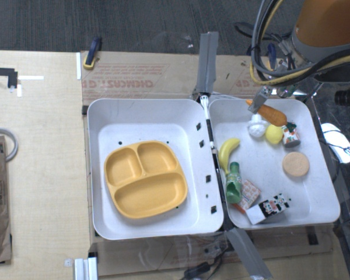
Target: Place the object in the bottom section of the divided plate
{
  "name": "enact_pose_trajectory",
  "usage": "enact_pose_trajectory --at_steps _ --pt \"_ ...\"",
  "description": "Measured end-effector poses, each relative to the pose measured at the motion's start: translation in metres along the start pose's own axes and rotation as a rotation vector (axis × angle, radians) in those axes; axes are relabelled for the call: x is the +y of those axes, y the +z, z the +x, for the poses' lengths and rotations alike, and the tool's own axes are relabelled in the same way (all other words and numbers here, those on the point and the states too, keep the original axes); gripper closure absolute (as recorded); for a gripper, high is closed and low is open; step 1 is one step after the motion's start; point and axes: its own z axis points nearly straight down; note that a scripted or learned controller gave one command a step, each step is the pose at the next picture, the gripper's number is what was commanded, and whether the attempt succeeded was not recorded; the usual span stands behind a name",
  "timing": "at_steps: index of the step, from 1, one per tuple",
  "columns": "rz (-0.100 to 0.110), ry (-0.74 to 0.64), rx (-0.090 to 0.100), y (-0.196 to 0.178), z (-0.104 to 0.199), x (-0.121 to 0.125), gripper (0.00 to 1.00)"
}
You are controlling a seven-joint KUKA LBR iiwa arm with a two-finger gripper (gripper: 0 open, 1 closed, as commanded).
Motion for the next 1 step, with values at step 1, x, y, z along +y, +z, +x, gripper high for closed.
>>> enact_pose_trajectory --at_steps 1 --pt "0.003 0.18 0.004 0.1297 0.0844 -0.0422 1.0"
